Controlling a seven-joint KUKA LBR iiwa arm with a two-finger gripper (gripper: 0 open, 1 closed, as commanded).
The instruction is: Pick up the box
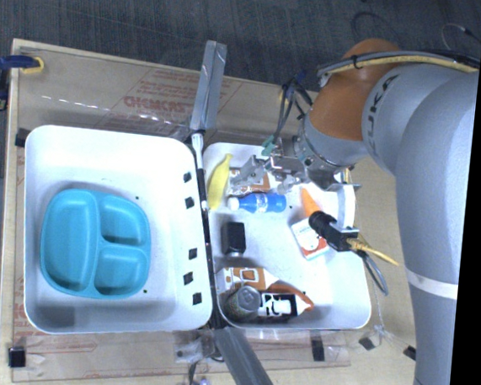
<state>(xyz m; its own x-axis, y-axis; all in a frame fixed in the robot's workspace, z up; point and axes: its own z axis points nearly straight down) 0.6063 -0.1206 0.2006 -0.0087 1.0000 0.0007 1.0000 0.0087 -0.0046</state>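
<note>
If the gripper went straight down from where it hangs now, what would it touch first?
Most likely the blue bottle, which lies just under the gripper in the right bin, beside the banana. Depth is hard to judge from this slanted view.

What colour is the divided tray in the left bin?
Light blue tray, seen in the camera view.

You are looking at a robotics lab: a grey industrial arm [417,120] over two white bins [110,145] clamped to a plywood bench [107,81] (cables trailing).

One fixed camera looks down at a slant from above the bench [107,81], taking in both bins [50,152].
</note>
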